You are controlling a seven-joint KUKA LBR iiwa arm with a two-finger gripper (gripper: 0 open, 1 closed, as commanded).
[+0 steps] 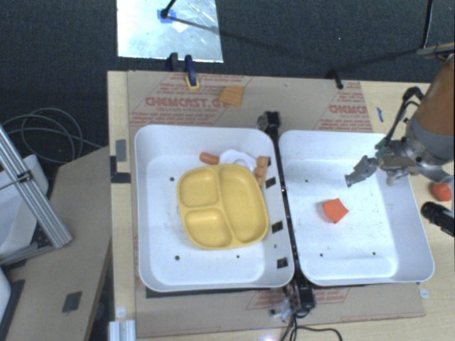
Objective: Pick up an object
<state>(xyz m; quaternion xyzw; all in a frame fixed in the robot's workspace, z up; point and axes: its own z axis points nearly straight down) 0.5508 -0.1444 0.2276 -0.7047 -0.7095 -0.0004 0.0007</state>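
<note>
An orange block (335,210) lies on the floor of the right bin (398,261), near its middle. My gripper (375,176) hangs over the same bin, up and to the right of the block and clear of it. Its fingers are spread open with nothing between them. In the left bin (160,261) a yellow divided plate (222,206) takes up the centre. Behind the plate lie a small orange sausage-shaped piece (209,158), a white object (234,158) and a tan block (261,168).
The ridge where the two bins meet (279,190) runs down the middle. A tan piece (231,96) lies on the cardboard behind the left bin, near a blue and yellow clamp (190,69). An orange thing (442,190) sits outside the right bin's right wall.
</note>
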